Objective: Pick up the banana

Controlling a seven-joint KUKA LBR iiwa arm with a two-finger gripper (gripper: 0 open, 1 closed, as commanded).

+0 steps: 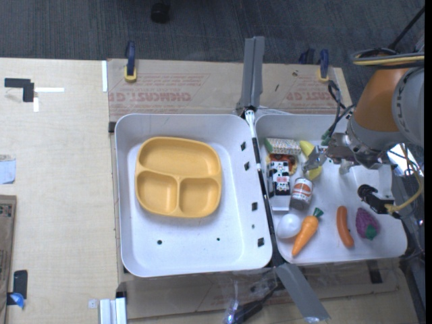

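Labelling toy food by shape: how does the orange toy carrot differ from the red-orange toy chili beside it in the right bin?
The orange toy carrot is thick, tapered and green-topped; the red-orange toy chili is slimmer and uniformly coloured. The carrot lies slanted; the chili lies nearly straight up the view. Both rest on the right bin floor, apart.

right white bin (378,252): crowded left half, small cartons (281,171), capped jar (301,192), white egg (288,226), orange toy carrot (305,232); grey arm (385,113) overhangs its top. open floor between red sausage-shaped toy (344,226) and carrot.
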